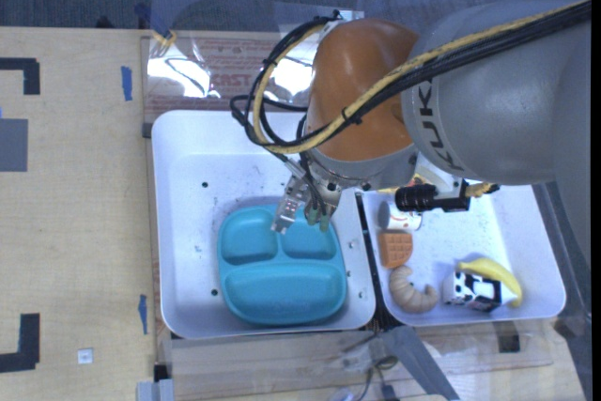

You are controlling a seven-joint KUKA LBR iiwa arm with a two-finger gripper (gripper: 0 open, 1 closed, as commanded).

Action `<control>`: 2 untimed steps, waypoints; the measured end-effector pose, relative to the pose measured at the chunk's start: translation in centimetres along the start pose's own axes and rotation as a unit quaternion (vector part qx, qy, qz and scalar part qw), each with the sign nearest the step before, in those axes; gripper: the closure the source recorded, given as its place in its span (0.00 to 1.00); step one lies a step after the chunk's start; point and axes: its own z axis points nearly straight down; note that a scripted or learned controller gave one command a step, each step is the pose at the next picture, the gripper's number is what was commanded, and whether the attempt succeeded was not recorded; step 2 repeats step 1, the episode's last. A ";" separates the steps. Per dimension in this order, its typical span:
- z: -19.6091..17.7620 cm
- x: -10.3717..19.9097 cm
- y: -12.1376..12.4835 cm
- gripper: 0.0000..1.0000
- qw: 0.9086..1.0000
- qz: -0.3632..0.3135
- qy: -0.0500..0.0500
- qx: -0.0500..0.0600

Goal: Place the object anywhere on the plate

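Arm (pixel 451 99) overhead | hand (pixel 302 213) over plate (pixel 282 286) | fingers parted, nothing gripped

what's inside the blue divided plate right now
The blue divided plate has nothing visible in its big front compartment. The pincer hangs over the two back compartments and covers part of them, so something small there could be hidden.

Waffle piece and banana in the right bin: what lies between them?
In the camera view, a croissant lies below the waffle piece, with bare white bin floor toward the banana.
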 end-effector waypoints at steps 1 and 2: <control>8.9 4.0 -0.3 1.00 0.998 -0.063 -0.004 -0.004; 8.9 4.0 -0.3 1.00 0.998 -0.063 -0.004 -0.004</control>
